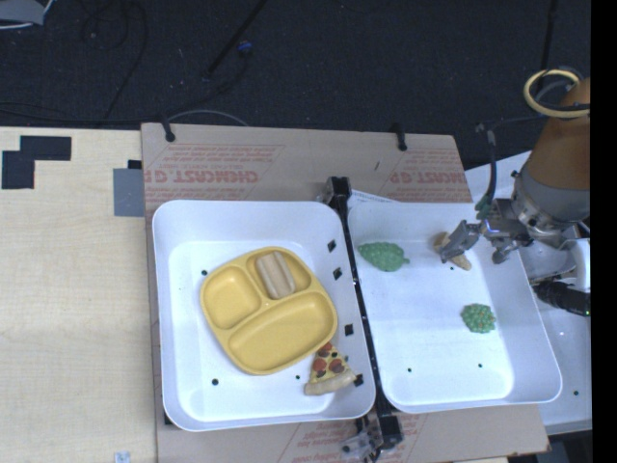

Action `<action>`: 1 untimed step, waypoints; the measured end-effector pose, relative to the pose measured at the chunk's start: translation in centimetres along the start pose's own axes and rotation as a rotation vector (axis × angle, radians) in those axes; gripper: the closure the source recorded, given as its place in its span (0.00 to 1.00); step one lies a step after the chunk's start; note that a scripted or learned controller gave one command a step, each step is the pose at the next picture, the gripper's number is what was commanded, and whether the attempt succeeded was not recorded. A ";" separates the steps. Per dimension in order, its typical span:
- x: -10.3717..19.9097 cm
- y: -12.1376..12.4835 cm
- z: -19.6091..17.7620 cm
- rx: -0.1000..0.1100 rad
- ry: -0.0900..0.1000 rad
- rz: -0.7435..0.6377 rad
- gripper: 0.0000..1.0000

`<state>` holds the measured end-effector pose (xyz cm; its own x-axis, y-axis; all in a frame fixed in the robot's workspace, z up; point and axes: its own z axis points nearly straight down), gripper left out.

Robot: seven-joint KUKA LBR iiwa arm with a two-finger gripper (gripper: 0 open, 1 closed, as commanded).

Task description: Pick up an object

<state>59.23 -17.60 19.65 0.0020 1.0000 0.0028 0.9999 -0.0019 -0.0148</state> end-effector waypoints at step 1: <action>0.0 0.3 -0.8 -0.014 -0.003 -0.002 0.00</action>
<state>59.55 -17.60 20.41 -0.0002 1.0000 -0.0001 1.0000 0.0002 -0.0011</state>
